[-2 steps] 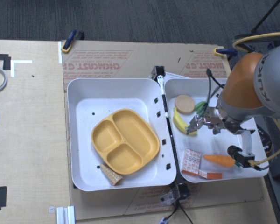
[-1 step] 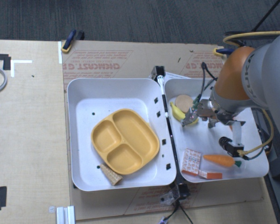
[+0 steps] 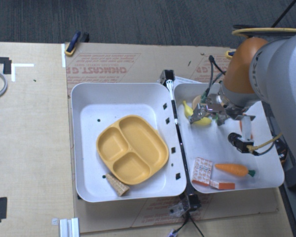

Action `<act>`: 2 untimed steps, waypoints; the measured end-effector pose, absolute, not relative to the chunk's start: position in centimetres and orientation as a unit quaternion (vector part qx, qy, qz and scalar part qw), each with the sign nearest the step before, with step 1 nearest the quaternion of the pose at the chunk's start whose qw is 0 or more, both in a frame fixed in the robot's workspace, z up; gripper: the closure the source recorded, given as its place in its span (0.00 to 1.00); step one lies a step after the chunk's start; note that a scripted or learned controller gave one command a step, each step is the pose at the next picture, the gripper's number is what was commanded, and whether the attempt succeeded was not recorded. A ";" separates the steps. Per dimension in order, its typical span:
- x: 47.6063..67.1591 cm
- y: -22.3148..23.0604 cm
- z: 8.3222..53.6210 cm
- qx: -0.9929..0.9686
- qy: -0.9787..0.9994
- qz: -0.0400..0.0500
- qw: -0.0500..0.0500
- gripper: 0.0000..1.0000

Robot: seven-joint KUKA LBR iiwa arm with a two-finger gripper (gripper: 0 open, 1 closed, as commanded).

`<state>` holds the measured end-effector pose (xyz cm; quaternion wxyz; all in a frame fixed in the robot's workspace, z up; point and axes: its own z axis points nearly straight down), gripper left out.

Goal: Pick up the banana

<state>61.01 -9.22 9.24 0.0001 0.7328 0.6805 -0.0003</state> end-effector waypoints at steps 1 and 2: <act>61.0 -9.3 10.2 0.732 0.681 -0.001 0.000 1.00; 61.0 -9.3 10.2 0.732 0.681 -0.001 0.000 0.00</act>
